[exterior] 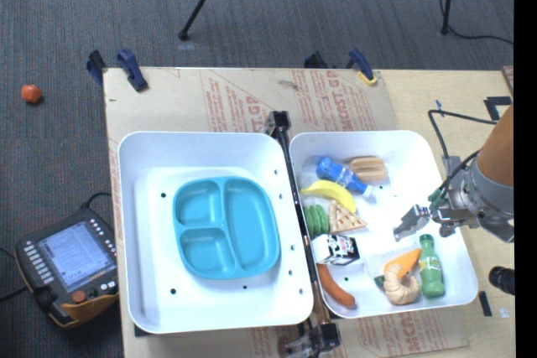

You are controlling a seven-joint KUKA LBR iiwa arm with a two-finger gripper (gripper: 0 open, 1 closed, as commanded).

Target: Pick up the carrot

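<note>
The carrot [406,262] is a small orange cone with a green end. It lies in the front right part of the right bin [394,138], between a green bottle [430,266] and a tan curled pastry [401,287]. My gripper [426,222] hangs just above and behind the carrot, reaching in from the right. Its fingers are spread and open with nothing between them. The left fingertip [410,222] sits over bare bin floor, a short way from the carrot.
The right bin also holds a blue bottle [340,173], bread roll [369,169], banana [331,193], pea pod [317,220], sandwich wedge [345,220], milk carton [336,247] and sausage [336,287]. The left bin [143,180] bears a blue divided plate [226,226].
</note>
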